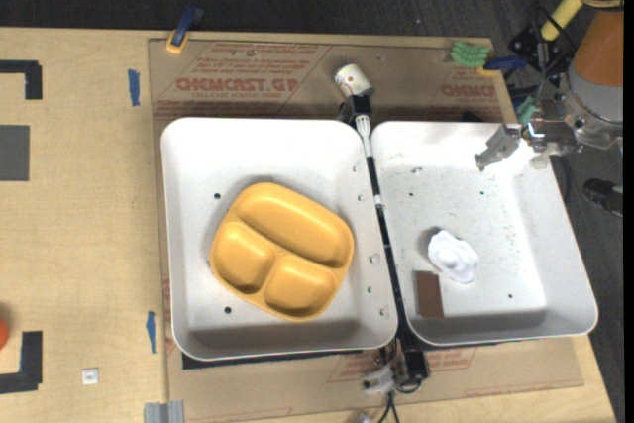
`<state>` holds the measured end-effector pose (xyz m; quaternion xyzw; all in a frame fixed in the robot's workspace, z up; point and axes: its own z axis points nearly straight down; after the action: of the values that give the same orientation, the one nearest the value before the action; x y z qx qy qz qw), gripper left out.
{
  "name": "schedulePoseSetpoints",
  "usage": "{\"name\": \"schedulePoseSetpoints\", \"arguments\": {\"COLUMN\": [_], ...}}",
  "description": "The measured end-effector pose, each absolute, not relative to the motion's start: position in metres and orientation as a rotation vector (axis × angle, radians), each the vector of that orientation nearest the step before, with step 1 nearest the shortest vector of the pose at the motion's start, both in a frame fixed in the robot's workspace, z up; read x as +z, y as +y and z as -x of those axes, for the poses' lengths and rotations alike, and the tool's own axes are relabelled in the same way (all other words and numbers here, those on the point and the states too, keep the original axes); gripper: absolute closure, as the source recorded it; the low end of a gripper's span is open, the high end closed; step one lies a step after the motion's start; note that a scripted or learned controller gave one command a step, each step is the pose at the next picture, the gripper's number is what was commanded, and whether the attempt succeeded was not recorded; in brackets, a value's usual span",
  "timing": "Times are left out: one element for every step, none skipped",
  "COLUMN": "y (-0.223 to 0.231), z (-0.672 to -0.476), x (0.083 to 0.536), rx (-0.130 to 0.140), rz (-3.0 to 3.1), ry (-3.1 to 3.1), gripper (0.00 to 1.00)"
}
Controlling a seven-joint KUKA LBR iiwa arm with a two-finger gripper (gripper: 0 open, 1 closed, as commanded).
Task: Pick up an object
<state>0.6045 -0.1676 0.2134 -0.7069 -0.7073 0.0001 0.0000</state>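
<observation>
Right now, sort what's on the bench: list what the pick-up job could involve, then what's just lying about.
Job:
- yellow divided tray, left bin
- white crumpled item, right bin
- small brown block, right bin
- end effector, over the right bin's far right corner

Lying about:
- orange clamp
- green clamp
- blue tape
</observation>
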Motion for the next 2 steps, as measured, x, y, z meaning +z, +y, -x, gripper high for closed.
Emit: {"name": "schedulePoseSetpoints", "arguments": {"y": [-0.207, -0.134], "z": [-0.539, -0.506], "x": [0.150, 0.092], "rx": [0.000, -0.001], "rz": [2.043, 2.062], "ry": [-2.387, -2.369], "gripper": [0.00, 0.00]}}
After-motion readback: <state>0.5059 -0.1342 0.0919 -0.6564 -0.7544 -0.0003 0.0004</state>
